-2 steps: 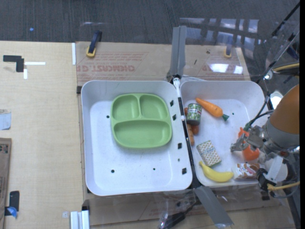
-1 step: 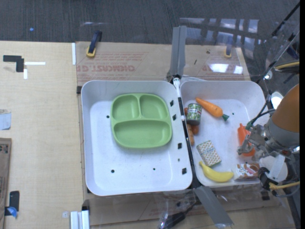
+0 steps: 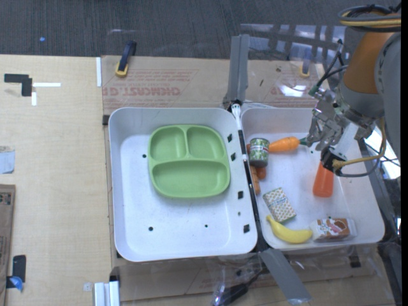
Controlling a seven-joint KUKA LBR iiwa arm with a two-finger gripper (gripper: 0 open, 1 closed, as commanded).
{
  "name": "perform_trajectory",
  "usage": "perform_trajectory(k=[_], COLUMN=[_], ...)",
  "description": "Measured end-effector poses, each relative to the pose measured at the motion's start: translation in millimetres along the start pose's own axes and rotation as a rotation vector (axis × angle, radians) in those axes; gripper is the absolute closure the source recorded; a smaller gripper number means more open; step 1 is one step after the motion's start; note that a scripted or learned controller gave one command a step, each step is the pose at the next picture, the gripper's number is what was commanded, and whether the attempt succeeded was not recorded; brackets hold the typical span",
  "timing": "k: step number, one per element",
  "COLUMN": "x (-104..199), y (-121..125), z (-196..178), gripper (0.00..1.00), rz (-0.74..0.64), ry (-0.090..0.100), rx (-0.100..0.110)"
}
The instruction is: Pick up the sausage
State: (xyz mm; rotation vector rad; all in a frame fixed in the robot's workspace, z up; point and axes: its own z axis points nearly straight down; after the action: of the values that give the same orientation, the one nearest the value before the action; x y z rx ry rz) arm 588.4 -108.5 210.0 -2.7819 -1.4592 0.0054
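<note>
Pale wooden bench point(image 3: 51, 171) bears two white bins point(image 3: 127, 234).

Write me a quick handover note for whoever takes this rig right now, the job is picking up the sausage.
Gripper: over the right bin, near its far side, beside the carrot; nothing seen held.
Sausage: brownish piece against the right bin's left wall, just below the small can, partly hidden.
Done: no pick yet.
Left: move the arm left to the sausage, grasp it and lift. The wall and can crowd it, so the approach may be tight.
</note>
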Motion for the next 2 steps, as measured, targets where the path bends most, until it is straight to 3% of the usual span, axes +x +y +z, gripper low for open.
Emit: perform_trajectory(k=[1, 2], x=[-46.5, -46.2], y=[-34.6, -34.7], z=[45.7, 45.8], gripper=[1.0, 0.0], rz=[0.005, 0.004], ry=[-0.001, -0.001], rx=[0.003, 0.003])
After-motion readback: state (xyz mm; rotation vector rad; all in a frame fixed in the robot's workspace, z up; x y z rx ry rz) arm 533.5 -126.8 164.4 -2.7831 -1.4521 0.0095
